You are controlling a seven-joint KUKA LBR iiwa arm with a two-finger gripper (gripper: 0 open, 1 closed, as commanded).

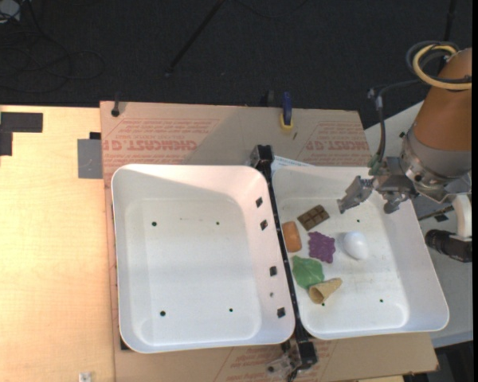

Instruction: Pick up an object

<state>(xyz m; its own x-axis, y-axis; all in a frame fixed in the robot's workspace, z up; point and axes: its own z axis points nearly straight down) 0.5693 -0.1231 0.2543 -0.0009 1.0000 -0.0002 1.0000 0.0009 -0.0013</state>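
From my seat I see the arm (446, 118) coming in from the right, its orange band sitting above the grey wrist. The gripper (372, 195) hangs over the upper part of the right bin (414, 309). Its two dark fingers are spread apart, one toward the bin's middle (352, 195), one nearer the right wall (392, 204). Nothing sits between them.

The pickable things all lie in the right bin, bunched toward its left wall:
- brown chocolate-bar piece (312, 216), flat, tilted, nearest to the gripper and just below-left of it.
- orange block (291, 236), close against the bin's left wall.
- purple grape bunch (322, 247), just below the chocolate piece.
- white egg-shaped object (354, 245), just right of the grapes, not touching that I can tell.
- green leafy piece (307, 271), below the grapes and orange block.
- tan ice-cream cone (325, 290), lying on its side, touching or nearly touching the green piece; I can't settle which.

Left bin (143, 213) sits beside the right one; black clips (264, 205) run along the seam between them. Both bins rest on a cardboard sheet (183, 134) with red printing. A blue clamp (287, 110) stands at the cardboard's far edge. Pale wooden bench top (40, 253) to the left.
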